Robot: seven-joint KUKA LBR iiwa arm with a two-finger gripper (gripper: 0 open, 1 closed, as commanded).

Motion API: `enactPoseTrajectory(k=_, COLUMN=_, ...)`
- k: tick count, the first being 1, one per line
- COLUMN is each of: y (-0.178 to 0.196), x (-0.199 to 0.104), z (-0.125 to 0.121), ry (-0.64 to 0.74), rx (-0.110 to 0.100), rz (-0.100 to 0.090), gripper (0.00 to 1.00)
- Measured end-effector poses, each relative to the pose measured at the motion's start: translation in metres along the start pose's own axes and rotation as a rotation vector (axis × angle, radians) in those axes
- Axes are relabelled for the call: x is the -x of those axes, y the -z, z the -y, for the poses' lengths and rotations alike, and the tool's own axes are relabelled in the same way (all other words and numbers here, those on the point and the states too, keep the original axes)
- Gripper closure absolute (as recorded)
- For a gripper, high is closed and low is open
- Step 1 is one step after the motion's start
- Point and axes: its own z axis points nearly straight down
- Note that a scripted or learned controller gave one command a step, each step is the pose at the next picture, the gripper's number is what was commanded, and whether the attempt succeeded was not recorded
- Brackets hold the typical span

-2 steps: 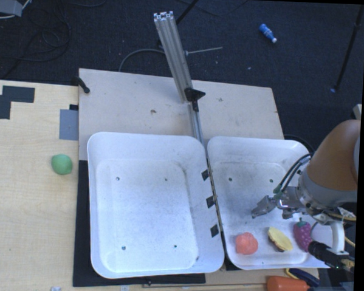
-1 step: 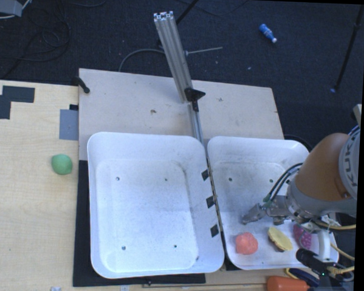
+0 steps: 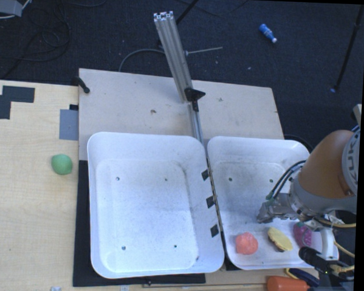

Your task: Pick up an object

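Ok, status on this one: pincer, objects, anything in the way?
Pincer low in the right bin, nothing seen held. Red lump, yellow piece, pink piece close by. Nothing blocking.

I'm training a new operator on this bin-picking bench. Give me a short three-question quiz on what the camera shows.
1. True or false: the green ball lies inside the left bin.
2. Which bin holds the red-orange object and the yellow object: A) left, B) right?
3. Fill in: the arm's gripper hangs over the ____ bin.

Key: 1. False; it lies on the wooden surface left of the bins. 2. B, the right bin. 3. Right.
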Motion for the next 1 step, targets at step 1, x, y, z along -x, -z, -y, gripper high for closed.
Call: enactPoseTrajectory(k=1, y=0.0576, x=-0.0063, z=0.0036, ry=0.002, rx=0.0, rz=0.0, gripper=1.0)
